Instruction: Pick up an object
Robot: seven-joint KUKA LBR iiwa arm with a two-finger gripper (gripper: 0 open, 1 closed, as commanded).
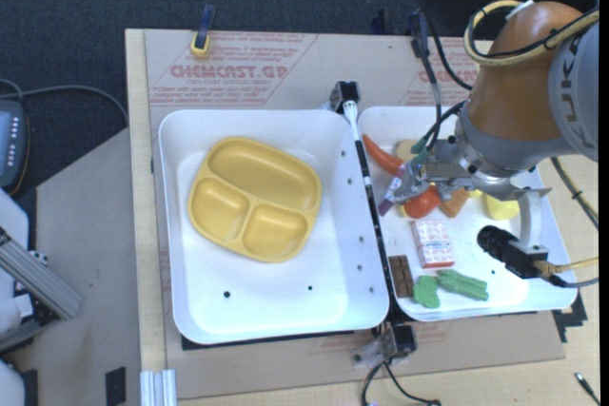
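— Bench surface, item one: brown board on dark carpet, bearing two shallow white bins side by side. Contents of the left bin [190,280]?

— One yellow divided plate [254,198], lying flat near the middle. Nothing else on that entry.

— Right bin [561,295]?

— Several small things: an orange carrot-like piece [383,154] near the dividing wall, a red round piece [422,202], a yellow block [501,206], a red-and-white card box [434,242], a brown bar [402,274] and a green toy [455,285] toward the near edge.

— Arm?

— Grey with an orange band, reaching in from the right. Its gripper [411,182] sits low over the far half of the right bin, just beside the red round piece and near the carrot-like piece.

— Fingers spread or pinching?

— Cannot tell; the wrist body covers them from this angle, so no entry.

— Status of the pick?

— Judged as not done. Every listed thing appears to lie on the bin floor, and nothing is seen raised. The approach looks made; grasp and lift remain. Which piece is the target is not certain, though the red one is closest.
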